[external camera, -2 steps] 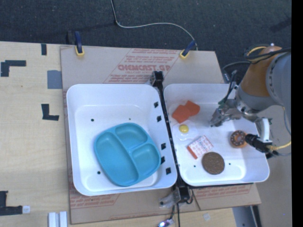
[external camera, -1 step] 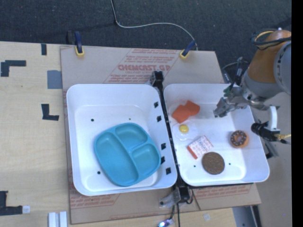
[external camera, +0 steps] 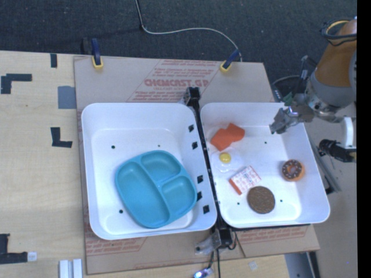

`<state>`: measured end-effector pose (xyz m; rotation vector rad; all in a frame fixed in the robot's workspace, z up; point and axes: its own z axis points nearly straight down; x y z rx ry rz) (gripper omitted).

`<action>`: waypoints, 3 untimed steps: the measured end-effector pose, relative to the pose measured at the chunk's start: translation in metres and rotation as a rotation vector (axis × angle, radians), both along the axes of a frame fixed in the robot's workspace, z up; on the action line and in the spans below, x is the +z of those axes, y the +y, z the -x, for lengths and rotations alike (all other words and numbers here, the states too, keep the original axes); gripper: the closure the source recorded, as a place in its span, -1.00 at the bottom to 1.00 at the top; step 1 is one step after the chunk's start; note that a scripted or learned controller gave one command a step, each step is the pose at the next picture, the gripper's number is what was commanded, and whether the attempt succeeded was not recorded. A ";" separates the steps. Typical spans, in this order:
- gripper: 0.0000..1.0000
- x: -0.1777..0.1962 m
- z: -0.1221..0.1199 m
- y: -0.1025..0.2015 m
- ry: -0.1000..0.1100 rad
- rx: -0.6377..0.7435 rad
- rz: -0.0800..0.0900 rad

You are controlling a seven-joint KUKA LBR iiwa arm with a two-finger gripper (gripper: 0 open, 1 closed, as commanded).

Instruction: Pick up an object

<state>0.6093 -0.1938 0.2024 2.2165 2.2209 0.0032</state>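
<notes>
One blue tray [external camera: 155, 188], one donut [external camera: 293, 169], one brown cookie [external camera: 261, 200]

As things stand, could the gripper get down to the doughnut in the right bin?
Probably yes. The gripper sits over the right bin's upper right edge, and the doughnut lies just below it in the view, apart from the brown cookie, nothing on it.

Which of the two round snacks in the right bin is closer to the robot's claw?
The doughnut with frosting, by the right bin's right wall, sits closer to the end effector than the plain brown cookie near the front.
</notes>
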 end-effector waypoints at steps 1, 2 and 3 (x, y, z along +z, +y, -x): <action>1.00 0.010 0.004 0.059 0.004 0.005 -0.003; 1.00 0.009 -0.002 0.123 0.006 0.006 -0.003; 1.00 0.001 -0.001 0.175 0.007 0.005 -0.003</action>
